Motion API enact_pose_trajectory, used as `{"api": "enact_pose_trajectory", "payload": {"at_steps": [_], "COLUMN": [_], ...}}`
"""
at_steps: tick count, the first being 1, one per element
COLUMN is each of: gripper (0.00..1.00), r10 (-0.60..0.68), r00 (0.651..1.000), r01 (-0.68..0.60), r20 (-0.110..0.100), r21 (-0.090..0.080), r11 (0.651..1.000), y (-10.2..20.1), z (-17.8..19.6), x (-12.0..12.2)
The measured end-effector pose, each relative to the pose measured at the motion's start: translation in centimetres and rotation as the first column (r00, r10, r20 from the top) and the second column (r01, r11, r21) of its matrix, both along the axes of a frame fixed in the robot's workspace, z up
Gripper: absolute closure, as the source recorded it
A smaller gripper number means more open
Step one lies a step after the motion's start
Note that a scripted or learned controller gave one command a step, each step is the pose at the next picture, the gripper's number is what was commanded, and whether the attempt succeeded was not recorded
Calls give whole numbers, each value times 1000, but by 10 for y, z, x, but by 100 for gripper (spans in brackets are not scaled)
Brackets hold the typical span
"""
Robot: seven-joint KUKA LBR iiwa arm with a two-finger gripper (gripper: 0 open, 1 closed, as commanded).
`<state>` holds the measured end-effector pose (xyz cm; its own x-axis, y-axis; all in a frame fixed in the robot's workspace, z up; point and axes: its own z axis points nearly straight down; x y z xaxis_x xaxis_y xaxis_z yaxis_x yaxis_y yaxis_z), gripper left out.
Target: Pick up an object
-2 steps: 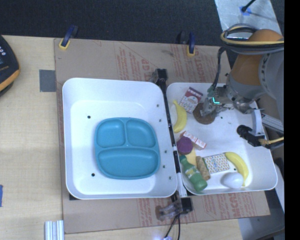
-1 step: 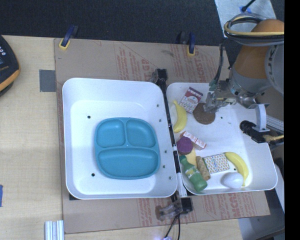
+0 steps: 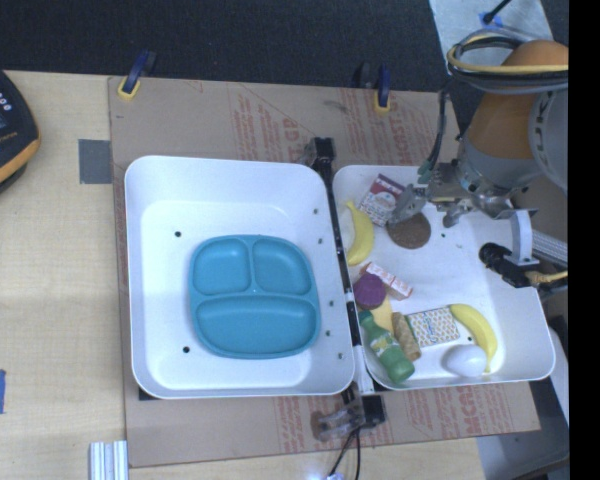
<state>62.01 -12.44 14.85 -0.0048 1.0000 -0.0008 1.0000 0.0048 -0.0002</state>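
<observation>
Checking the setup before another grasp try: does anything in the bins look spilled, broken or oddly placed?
Nothing stands out. The blue divided plate lies flat in the left bin; the toy food lies jumbled but intact in the right bin.

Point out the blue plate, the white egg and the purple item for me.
Blue plate [image 3: 252,296]: camera view, middle divider, left bin.
White egg [image 3: 467,361]: camera view, its top, right bin's near corner.
Purple item [image 3: 369,290]: camera view, its center, right bin's left side.

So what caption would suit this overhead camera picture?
Robot claw hovers over right white bin of toy food; left white bin holds blue divided plate.
</observation>
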Motion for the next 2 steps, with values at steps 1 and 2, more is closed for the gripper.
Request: {"api": "enact_pose_trajectory", "payload": {"at_steps": [1, 2], "gripper": [0, 0], "r10": [2, -5], "r00": [1000, 1000], "r01": [-2, 5], "r20": [1, -9], "r21": [-2, 0], "r11": [1000, 1000], "y": [10, -26], "z": [-58, -41], "x": [38, -42]}}
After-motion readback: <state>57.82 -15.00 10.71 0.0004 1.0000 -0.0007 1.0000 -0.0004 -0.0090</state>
